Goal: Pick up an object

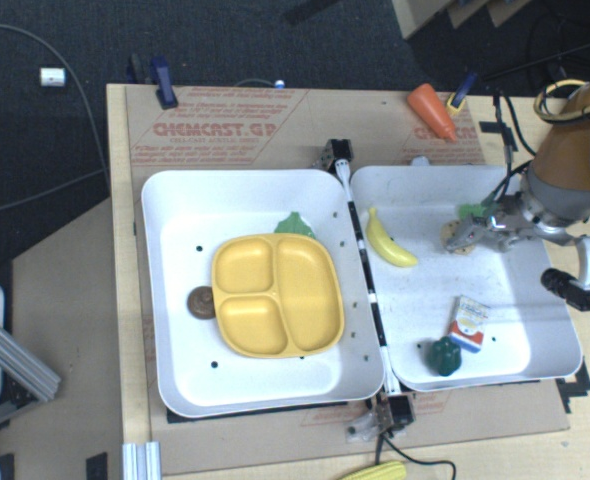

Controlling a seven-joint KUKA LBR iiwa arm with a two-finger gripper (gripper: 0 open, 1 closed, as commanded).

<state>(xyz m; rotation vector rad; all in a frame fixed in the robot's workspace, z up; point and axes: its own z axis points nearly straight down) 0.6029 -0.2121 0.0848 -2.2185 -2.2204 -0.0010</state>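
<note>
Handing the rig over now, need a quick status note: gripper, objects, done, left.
Gripper: low in the right bin, at its upper middle, over a small tan object; grip state unreadable from this view.
Right bin: banana at the left edge, small red and white carton and dark green round item near the front.
Left bin: yellow divided plate, brown round piece at its left, green piece behind it.
Done: nothing visibly lifted.
Left: grasp and lift one object.
</note>
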